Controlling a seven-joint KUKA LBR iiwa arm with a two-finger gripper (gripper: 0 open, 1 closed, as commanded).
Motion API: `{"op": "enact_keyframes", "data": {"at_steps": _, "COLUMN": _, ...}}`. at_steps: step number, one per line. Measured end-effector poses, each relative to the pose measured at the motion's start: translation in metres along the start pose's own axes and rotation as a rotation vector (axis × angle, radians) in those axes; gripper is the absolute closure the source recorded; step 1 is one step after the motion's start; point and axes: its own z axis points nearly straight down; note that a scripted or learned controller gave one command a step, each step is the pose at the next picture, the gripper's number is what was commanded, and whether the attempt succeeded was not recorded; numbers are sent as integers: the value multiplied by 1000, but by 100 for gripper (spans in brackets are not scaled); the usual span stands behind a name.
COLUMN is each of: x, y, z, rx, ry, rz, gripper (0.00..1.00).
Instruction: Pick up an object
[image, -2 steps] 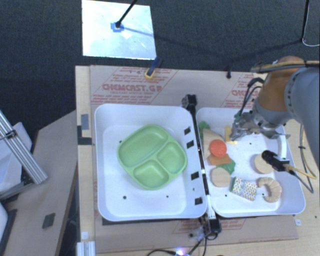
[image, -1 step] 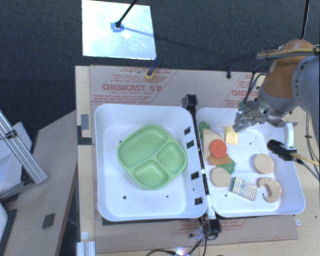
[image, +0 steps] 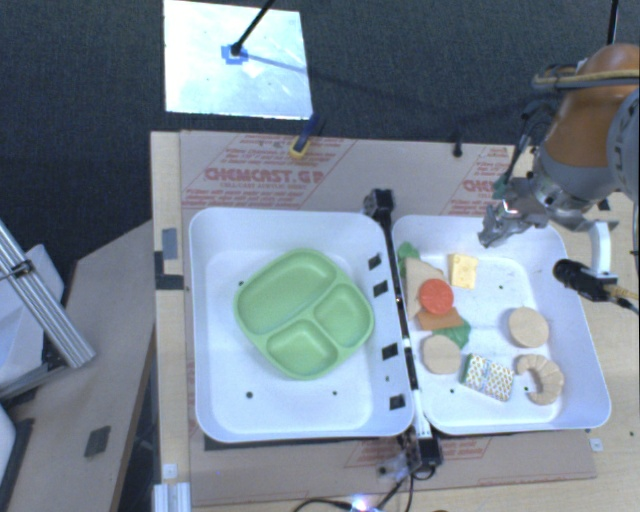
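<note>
Camera view places the jaws (image: 497, 232) over the right white bin's (image: 590, 400) far rim; you cannot tell their state. The nearest target, a small yellow square block (image: 463, 270), lies just left and nearer the desk's front edge.

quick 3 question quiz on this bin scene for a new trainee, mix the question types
1. True or false: the green divided plate lies in the left bin.
2. Which item lies nearest the gripper? A) yellow square piece B) patterned packet C) crescent-shaped cookie
3. Fill in: the red round piece lies in the ____ bin.

Key
1. True; the plate sits alone there.
2. A; it lies just below the gripper, near the far edge of the right bin.
3. Right.
</note>
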Motion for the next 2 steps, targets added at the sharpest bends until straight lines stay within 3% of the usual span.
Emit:
{"op": "enact_keyframes", "data": {"at_steps": 1, "x": 0, "y": 1, "z": -13, "rx": 0, "ry": 1, "rz": -1, "gripper": 100}}
{"op": "enact_keyframes", "data": {"at_steps": 2, "x": 50, "y": 6, "z": -19, "rx": 0, "ry": 1, "rz": -1, "gripper": 100}}
